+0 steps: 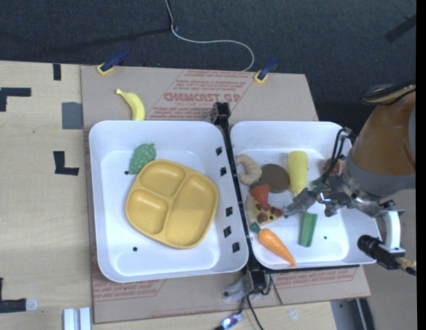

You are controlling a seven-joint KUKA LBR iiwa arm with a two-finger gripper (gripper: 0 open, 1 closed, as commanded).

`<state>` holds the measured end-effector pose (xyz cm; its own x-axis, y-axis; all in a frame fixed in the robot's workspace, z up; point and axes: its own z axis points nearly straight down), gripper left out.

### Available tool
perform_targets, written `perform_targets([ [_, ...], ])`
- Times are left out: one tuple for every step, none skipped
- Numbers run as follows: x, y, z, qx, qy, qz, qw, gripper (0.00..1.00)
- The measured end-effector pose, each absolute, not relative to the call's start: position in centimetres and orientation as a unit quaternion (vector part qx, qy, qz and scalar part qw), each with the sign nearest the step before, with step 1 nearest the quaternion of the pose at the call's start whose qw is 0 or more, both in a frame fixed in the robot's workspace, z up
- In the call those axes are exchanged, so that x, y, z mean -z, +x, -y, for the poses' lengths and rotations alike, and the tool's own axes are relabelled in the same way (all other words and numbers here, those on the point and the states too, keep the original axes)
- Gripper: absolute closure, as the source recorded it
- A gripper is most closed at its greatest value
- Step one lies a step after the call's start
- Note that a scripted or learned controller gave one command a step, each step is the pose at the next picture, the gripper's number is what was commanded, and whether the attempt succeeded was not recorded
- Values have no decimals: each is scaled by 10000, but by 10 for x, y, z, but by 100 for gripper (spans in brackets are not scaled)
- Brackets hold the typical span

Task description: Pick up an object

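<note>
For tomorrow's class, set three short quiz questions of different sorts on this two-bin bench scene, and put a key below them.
1. True or false: the yellow divided plate lies in the left bin.
2. Which item lies outside both bins? A) carrot B) banana C) green cylinder
3. Fill in: the green leafy toy touches the plate's upper ____ corner.

Key: 1 true. 2 B; the banana rests on the cardboard above the left bin, while the carrot and green cylinder sit in the right bin, near the tool. 3 left.
</note>
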<state>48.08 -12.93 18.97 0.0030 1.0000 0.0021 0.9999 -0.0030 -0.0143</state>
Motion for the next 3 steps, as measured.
perform_targets([
  [-195, 484, 129, -9, -7070, 7072, 8, 0],
  [-131, 483, 132, -21, -7071, 7071, 32, 0],
  [-84, 485, 134, 1, -7076, 7066, -48, 0],
])
